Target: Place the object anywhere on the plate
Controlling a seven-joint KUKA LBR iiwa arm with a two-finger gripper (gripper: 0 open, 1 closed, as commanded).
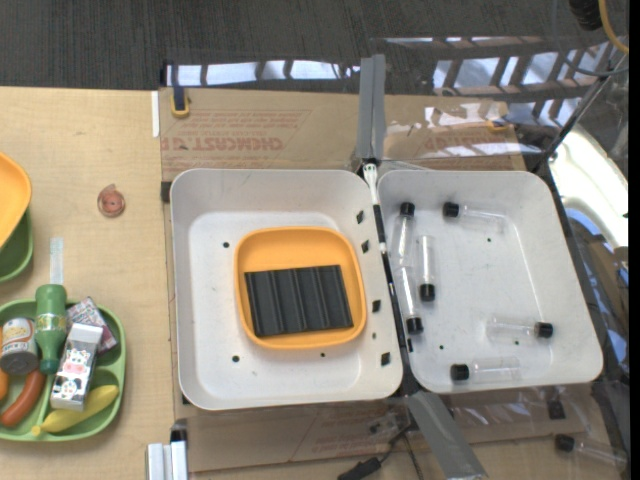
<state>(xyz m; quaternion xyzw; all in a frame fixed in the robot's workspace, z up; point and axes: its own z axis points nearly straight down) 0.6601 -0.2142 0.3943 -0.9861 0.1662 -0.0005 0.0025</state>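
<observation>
- A shallow white plastic bin on the left holds a rounded-square orange plate, which sits near the bin's middle.
- The task's thing, a dark grey ribbed rectangular slab, lies flat on the orange plate. It covers most of the plate's well, with its ribs running front to back.
- A second shallow white bin touches the first along their shared edge.
- Clear plastic tubes with black caps lie scattered in that right-hand bin. There look to be about six, though the clear bodies are hard to make out against the white.
- One capped tube lies crosswise near the bin's right side, well apart from those along the left wall.
- Whether the pincer is wide or narrow cannot be told here.
- A flat brown cardboard sheet lies behind the bins.
- On the wooden bench to the left, a green sectioned tray carries toy food, including a green bottle.
- A small pink round piece rests alone on the bench.
</observation>
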